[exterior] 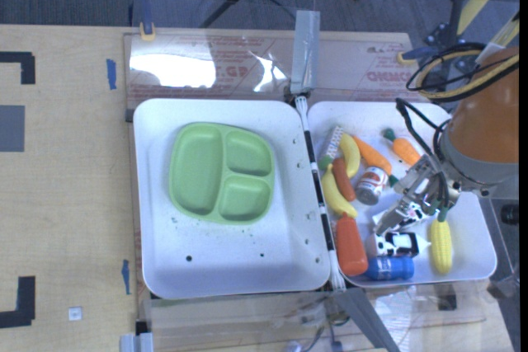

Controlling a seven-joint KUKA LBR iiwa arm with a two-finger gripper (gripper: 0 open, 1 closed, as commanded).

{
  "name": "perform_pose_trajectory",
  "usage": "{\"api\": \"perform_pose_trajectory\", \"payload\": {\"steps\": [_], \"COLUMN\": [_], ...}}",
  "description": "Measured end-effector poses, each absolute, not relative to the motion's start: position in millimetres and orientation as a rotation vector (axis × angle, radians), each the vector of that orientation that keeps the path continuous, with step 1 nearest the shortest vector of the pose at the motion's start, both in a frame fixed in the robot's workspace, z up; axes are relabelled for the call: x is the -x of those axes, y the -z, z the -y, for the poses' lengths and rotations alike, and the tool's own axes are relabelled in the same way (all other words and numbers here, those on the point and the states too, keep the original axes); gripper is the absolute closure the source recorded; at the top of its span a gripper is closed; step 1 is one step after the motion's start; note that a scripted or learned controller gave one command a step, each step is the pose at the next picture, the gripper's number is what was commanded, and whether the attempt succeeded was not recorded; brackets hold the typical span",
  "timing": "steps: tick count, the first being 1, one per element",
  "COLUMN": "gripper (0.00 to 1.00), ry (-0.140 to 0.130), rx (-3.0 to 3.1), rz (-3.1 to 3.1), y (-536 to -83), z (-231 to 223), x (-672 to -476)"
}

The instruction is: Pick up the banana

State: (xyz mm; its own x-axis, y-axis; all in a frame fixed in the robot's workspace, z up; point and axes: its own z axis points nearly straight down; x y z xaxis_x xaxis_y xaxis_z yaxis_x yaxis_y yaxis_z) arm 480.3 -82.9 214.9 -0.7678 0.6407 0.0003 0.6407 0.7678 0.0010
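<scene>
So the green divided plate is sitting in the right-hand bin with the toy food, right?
Not quite. The camera view shows the green divided plate in the left bin, by itself; the toy food, such as the banana, lies in the right bin.

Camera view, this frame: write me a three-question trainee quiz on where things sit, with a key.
1. True or false: the green divided plate lies in the left bin.
2. Multiple choice: the gripper hangs over A) the left bin, B) the right bin, C) the wooden bench.
3. Fill in: the blue bottle lies beside the right bin's ____ edge.

Key:
1. True.
2. B; it is above the clutter, with the corn cob to its right and the banana further left.
3. Near.
</scene>
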Motion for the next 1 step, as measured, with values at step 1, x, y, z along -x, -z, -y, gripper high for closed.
{"api": "perform_pose_trajectory", "payload": {"steps": [1], "gripper": [0.0], "ry": [-0.003], "rx": [-0.788], "rz": [-3.036], "y": [-185.1], "z": [55.7], "x": [-540.8]}}
